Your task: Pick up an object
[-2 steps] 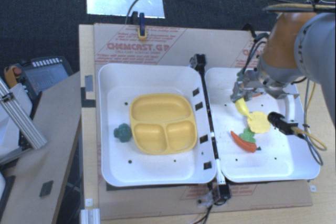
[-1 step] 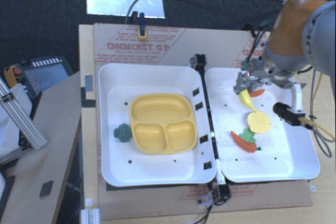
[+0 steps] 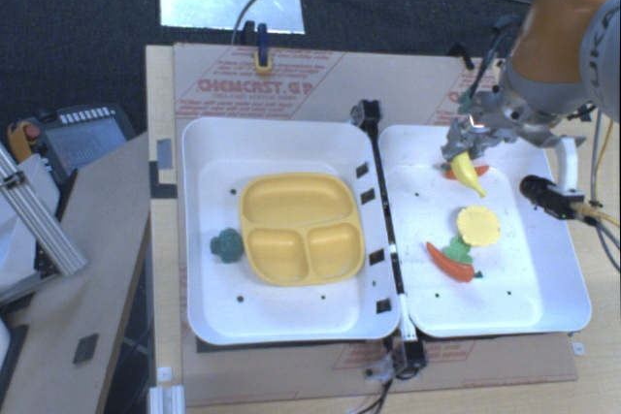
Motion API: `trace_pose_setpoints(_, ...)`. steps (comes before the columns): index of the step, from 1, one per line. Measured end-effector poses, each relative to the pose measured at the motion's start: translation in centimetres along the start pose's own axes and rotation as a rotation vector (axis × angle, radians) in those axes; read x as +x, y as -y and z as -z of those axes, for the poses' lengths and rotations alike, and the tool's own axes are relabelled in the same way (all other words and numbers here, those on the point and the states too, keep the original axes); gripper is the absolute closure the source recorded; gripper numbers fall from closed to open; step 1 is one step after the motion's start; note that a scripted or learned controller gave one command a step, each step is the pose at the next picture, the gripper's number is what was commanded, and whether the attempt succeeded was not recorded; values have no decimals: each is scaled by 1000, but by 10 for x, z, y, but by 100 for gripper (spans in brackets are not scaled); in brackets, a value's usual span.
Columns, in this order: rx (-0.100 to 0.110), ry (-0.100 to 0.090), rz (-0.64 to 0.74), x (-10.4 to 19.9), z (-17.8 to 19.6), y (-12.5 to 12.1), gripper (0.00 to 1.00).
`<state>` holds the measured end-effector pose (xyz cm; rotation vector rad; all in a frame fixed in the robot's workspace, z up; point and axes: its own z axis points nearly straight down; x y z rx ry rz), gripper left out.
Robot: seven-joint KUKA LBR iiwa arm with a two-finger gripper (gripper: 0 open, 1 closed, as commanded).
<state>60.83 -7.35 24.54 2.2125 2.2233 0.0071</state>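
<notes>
At the far side of the right bin point(image 3: 543, 305): gripper point(image 3: 460, 153), hung from the grey arm point(image 3: 558, 34) with its orange band, lowered over a yellow banana-shaped piece point(image 3: 469, 172). Whether the jaws are apart, together or clamped on the piece cannot be told; the wrist hardware hides their tips. The piece lies tilted, upper end under the gripper, with a small orange-red item point(image 3: 454, 174) just beside it. Judged the task's thing, being the item nearest the jaws.

Nearer, same bin: yellow ridged disc point(image 3: 478, 226), touching a green scrap point(image 3: 458, 250) and a red-orange carrot-like piece point(image 3: 450, 263). These three cluster mid-bin, well apart from the banana piece, so a straight lift there should not disturb them.

Left bin point(image 3: 204, 208): yellow divided tray point(image 3: 296, 228), central; green broccoli-like piece point(image 3: 227, 245) just beside its left edge.

Edges and room: the banana piece sits near the far wall and not far from the divider between bins, so approach room is tighter on those sides; open floor lies toward the right and near. Bench point(image 3: 291, 78) carries both bins.
</notes>
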Motion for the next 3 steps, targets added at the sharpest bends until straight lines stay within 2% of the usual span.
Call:
trace_pose_setpoints(2,5,-2,3,99,-16,12,100)
trace_pose_setpoints(3,6,-2,4,145,-8,27,100)
